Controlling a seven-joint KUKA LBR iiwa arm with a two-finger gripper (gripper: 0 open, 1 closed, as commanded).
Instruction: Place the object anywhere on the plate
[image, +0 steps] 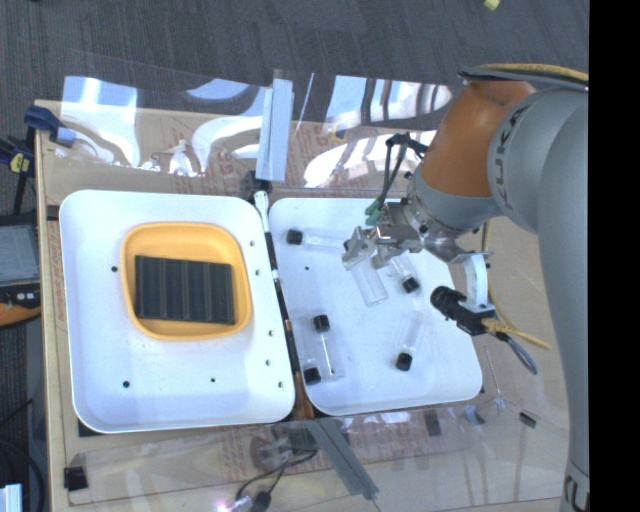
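Note:
A yellow plate (228, 246) with a dark ridged insert (186, 287) lies in the left bin (90, 380). Several clear vials with black caps lie scattered in the right bin (450, 385): one near the far left corner (308, 239), one near the front left (325, 350), one at the front right (410, 345). Another clear vial (373, 286) lies just below my gripper (362, 245), which hangs low over the middle of the right bin. Whether that vial touches the gripper is unclear. A black-capped vial (408, 284) lies beside it to the right.
The grey arm with its orange band (470, 130) covers the far right of the right bin. A black part (458, 310) sticks out by the bin's right edge. A raised divider (275, 300) separates the bins. Clear panels (275, 125) stand behind them.

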